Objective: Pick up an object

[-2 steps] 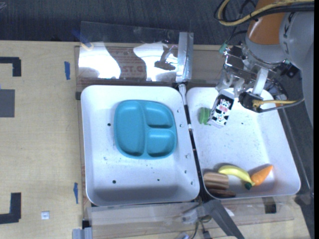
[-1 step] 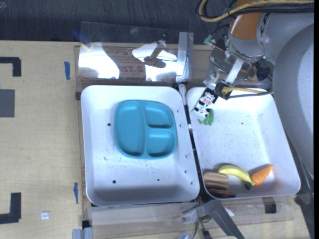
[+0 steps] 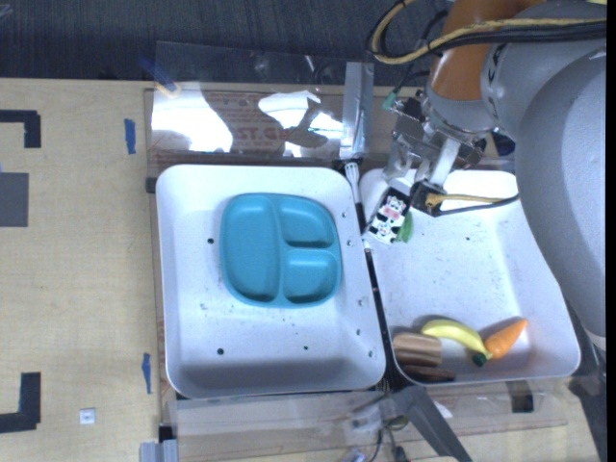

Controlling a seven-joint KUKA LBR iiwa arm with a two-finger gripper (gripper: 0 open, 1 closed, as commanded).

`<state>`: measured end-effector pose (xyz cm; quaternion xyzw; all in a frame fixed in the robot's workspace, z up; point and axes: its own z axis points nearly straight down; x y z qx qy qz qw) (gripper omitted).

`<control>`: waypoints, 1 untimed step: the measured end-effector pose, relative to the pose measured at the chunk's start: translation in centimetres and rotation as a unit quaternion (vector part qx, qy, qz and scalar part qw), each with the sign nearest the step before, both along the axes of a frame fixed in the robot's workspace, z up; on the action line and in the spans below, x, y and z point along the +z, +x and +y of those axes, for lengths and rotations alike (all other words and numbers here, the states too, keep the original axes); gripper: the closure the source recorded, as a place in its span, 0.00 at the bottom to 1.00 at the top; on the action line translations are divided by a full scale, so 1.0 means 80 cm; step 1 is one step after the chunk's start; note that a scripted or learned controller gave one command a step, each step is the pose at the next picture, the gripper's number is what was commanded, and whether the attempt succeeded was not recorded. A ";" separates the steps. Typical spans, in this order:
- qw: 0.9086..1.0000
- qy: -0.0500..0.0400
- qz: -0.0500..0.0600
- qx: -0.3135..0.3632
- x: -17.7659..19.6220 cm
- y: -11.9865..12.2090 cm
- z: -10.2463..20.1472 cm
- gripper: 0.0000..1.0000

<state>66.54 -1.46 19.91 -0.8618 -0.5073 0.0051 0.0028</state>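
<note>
My gripper (image 3: 402,183) hangs over the far left corner of the right bin (image 3: 500,258). Just below it, against the bin's left wall, is a small black-and-white toy with a green part (image 3: 389,219). I cannot make out whether the gripper touches the toy. At the bin's near edge lie a yellow banana (image 3: 456,336), an orange carrot (image 3: 506,336) and a brown block (image 3: 416,350).
A blue divided plate (image 3: 281,248) lies in the middle of the left bin (image 3: 192,335). The wall between the two bins runs right beside the toy. The arm's grey body covers the right bin's right side.
</note>
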 end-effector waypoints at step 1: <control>0.981 0.002 -0.002 0.196 0.002 0.001 0.019 1.00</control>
